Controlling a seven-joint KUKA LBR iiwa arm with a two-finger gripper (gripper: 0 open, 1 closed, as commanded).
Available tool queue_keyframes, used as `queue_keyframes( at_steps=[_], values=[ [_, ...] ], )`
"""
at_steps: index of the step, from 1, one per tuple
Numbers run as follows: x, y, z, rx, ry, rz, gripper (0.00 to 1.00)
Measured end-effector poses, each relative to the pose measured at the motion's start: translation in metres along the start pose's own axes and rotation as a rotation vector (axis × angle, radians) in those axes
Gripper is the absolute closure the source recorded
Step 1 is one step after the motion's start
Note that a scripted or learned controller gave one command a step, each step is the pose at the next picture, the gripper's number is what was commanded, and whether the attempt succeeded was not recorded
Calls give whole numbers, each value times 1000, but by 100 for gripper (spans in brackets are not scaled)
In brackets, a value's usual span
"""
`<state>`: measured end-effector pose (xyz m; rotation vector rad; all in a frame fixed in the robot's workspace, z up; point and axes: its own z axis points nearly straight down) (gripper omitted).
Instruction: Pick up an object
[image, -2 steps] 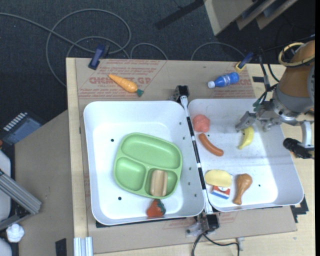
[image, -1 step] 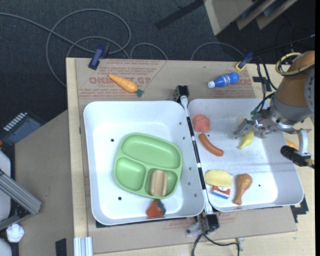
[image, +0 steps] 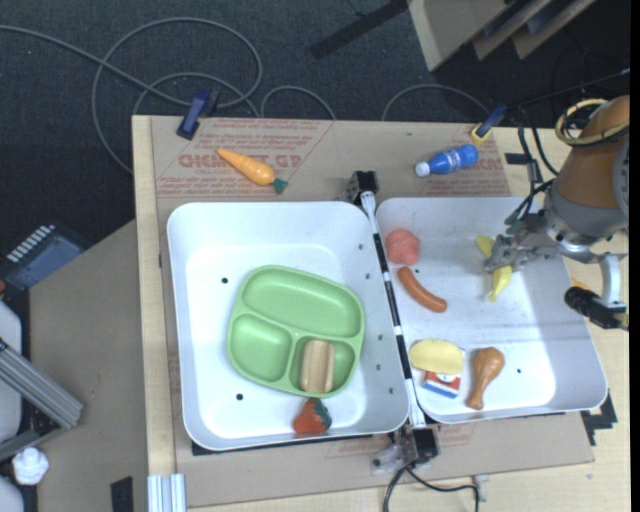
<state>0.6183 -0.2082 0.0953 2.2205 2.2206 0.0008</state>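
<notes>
— Where's the gripper (image: 503, 258)?
— Down in the right bin (image: 560, 390), right on top of the banana (image: 497, 283).
— Has it got hold?
— Can't tell from here; the banana lies on the floor beside the sausage (image: 421, 289).
— Left bin (image: 200, 300)?
— Green plate (image: 290, 320), bread (image: 317, 366) in it.

Grey arm (image: 590, 205), orange band above the wrist; black cables looped alongside; small metallic jaws
</notes>
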Motion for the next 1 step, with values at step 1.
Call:
queue_keyframes(
  at_steps=[1],
  values=[
    [70, 42, 1, 3, 2, -2, 100]
  ],
)
